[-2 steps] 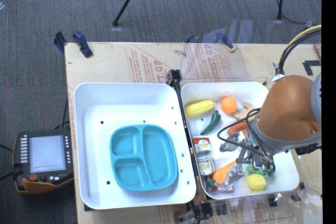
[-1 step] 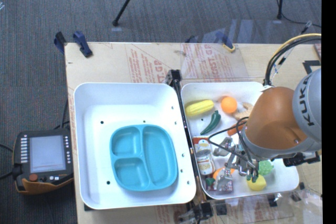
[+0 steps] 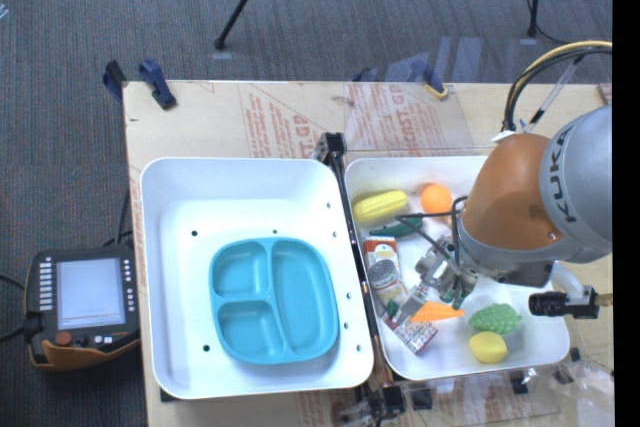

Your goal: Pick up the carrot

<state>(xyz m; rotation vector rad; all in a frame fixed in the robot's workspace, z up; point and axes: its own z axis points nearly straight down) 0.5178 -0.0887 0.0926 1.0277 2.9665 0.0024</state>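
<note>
The carrot (image 3: 437, 312) is a small orange wedge lying in the right bin (image 3: 545, 340), near its front middle. My gripper (image 3: 442, 282) hangs just above and behind the carrot, close over its upper edge. The grey arm with its orange band (image 3: 510, 195) reaches in from the right and hides the bin's back right part. I cannot make out whether the gripper touches the carrot.
Around the carrot lie a green bumpy fruit (image 3: 495, 319), a yellow lemon (image 3: 488, 347), a small patterned box (image 3: 415, 335) and a can (image 3: 383, 267). Farther back sit a yellow corn cob (image 3: 380, 206) and an orange ball (image 3: 436, 198). The left bin (image 3: 170, 215) holds a blue divided plate (image 3: 272, 299).
</note>
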